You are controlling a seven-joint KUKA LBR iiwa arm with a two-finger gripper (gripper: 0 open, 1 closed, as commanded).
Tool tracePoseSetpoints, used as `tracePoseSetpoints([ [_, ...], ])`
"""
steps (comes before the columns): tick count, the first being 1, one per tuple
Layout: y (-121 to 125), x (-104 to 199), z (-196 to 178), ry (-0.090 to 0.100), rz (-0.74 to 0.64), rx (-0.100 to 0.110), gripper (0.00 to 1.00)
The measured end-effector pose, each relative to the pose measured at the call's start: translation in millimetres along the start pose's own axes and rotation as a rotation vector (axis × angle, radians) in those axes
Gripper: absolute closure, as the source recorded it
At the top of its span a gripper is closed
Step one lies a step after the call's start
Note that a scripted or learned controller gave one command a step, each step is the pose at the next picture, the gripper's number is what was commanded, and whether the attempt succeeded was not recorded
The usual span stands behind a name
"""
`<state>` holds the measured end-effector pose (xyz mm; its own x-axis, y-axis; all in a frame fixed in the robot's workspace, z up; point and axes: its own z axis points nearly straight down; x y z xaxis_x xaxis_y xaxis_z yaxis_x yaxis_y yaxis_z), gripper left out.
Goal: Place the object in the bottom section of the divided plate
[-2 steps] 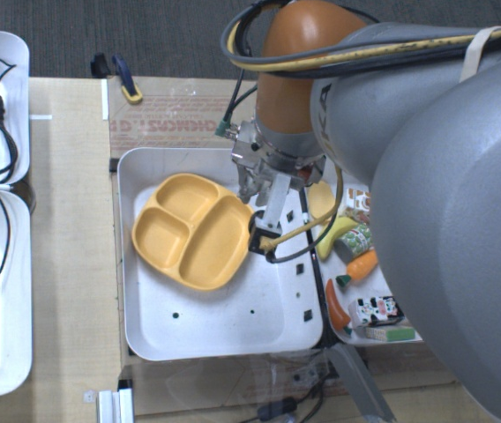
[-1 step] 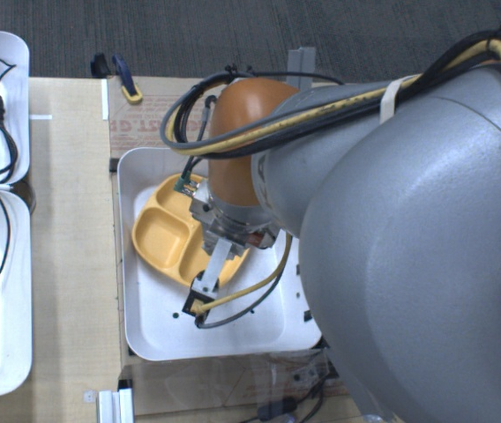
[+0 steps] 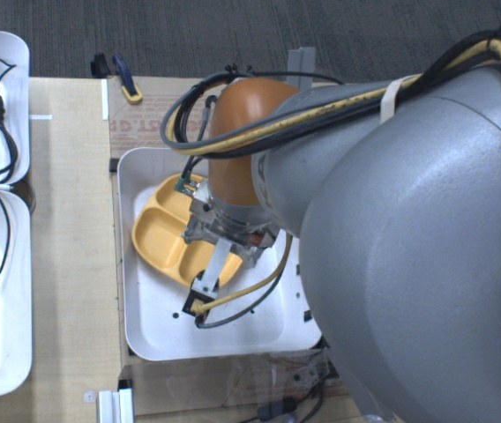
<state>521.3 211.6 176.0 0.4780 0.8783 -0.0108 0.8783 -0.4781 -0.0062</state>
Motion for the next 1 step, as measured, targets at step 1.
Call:
tracePoseSetpoints([
  [1, 16.2, 9.0, -154.5, 0.001, -0.265, -0.004, 0.00],
])
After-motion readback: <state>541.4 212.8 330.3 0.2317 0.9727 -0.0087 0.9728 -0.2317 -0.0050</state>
